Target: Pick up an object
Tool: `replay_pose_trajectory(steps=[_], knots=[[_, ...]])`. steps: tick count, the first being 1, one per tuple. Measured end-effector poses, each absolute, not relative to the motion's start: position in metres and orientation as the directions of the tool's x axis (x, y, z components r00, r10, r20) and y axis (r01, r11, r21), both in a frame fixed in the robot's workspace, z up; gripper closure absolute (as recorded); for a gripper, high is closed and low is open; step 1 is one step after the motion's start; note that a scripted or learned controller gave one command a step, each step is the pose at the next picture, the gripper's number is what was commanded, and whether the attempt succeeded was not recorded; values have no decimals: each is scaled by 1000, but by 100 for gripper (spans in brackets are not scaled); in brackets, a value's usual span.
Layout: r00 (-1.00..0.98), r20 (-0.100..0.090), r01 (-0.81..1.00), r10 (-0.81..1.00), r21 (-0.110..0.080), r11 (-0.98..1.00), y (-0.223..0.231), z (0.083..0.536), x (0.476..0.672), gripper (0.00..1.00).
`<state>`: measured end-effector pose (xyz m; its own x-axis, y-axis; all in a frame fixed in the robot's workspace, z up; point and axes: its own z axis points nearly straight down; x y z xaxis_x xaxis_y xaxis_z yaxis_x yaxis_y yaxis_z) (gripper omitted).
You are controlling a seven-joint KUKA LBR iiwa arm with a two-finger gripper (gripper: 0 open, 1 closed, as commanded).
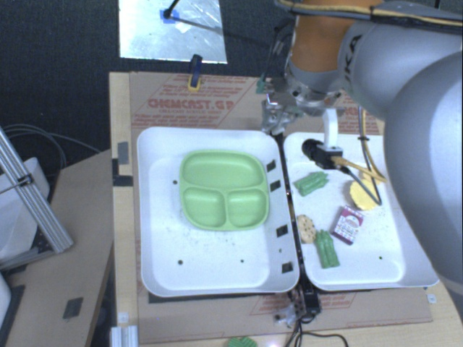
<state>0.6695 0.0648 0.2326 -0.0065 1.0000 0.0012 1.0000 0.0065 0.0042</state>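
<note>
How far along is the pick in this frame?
Nothing looks done yet: the green pieces, the cracker, the small pink box and the yellow item all lie in the right bin. The gripper sits near the bins' top divider with nothing seen between its fingers. Left: descend onto an object, grasp and lift it.

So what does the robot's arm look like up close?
The arm is big, round and smooth, mostly light grey. Above the wrist it has a shiny orange band. Thin cables, yellow and black, loop over the top of the orange part. Its hand is small, made of silvery metal bits, with thin wires running beside it.
</note>
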Motion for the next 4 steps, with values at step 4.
replay_pose_trajectory(steps=[4], knots=[[-14, 4, 1000, 1000, -3, 14, 242, 196, 592, 100]])
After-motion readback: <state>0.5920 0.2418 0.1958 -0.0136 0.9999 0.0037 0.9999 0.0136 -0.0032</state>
